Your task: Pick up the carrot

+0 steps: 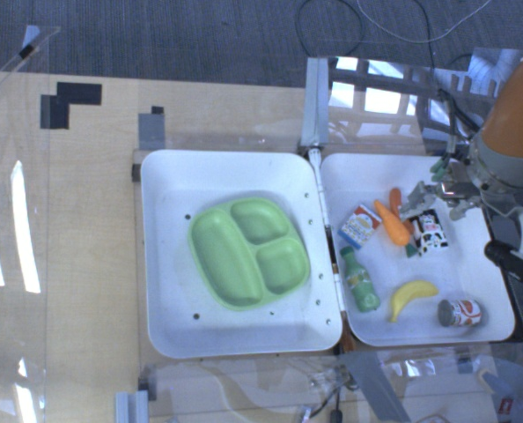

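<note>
The carrot (pixel 392 223) lies orange and slanted in the right bin (pixel 367 329), just right of a small juice carton (pixel 359 226). My gripper (pixel 417 203) hangs over the bin's upper right part, its tips close to the carrot's right side and above a black-and-white cow-patterned carton (pixel 430 233). Nothing shows between its fingers. The arm's orange band (pixel 519 104) fills the upper right corner.
The right bin also holds a green bottle (pixel 360 280), a banana (pixel 412 296), a can (pixel 460 312) and a small orange-red piece (pixel 395 198) near the gripper. In the left bin (pixel 169 324) sits a green divided plate (pixel 249 252).
</note>
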Available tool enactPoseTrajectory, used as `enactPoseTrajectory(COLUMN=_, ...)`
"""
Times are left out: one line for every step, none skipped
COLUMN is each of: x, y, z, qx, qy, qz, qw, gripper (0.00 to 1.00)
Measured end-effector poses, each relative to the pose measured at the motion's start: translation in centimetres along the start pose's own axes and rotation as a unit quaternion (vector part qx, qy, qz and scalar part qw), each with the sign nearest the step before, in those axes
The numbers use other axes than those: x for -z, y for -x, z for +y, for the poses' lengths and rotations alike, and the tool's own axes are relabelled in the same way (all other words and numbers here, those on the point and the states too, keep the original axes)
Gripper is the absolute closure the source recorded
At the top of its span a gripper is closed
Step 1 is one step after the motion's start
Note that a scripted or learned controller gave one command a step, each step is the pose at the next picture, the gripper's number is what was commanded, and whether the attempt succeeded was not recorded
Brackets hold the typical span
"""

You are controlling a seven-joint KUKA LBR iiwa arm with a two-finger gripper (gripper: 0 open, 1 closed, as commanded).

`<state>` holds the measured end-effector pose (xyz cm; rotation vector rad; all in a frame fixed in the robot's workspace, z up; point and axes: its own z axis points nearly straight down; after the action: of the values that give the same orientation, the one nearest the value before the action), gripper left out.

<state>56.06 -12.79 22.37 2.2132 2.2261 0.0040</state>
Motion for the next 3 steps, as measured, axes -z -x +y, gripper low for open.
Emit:
enactPoseTrajectory(x=-8.7, y=-3.2, z=3.2, qx=0.025, qy=-0.001, qz=0.000, qw=0.9997, gripper=0.00)
enactPoseTrajectory(x=-12.7, y=-1.3, z=5.1, qx=0.043, qy=0.009, qz=0.001, qw=0.9990, gripper=0.00)
enactPoseTrajectory(x=-11.4, y=-1.4, z=5.5, qx=0.044, qy=0.015, qz=-0.001, qw=0.9989, gripper=1.00)
